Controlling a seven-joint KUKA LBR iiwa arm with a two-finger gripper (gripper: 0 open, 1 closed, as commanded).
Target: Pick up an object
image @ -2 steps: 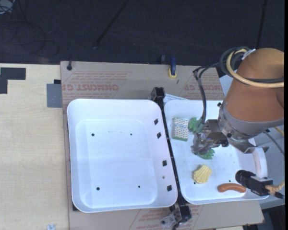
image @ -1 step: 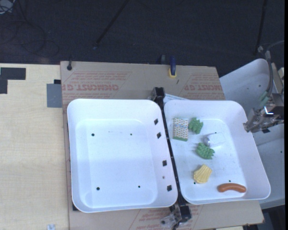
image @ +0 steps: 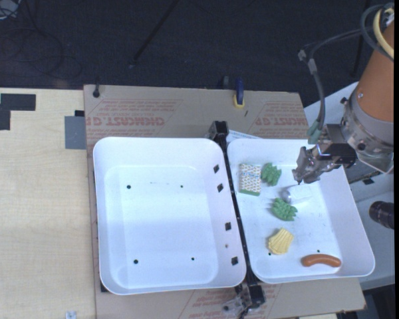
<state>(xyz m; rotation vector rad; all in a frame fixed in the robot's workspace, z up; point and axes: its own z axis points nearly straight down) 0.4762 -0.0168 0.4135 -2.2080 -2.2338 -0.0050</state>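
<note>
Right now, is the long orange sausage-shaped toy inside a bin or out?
Inside: the orange sausage-shaped toy lies on the right white bin's floor, near its front corner.

Both shallow plastic bins [image: 159, 278] are plain white. Right-hand one's got two bumpy green toys [image: 284, 210], a ridged yellow piece [image: 280, 241], an orange sausage-shaped toy [image: 320, 261] and a green-and-white checkered block [image: 250, 179].

The arm [image: 379, 78] shows an orange band over a grey metal wrist ring. A dark cable [image: 317, 85] loops off at its ten o'clock side. The gripper [image: 306, 173] is dark grey metal, with a black block.
</note>
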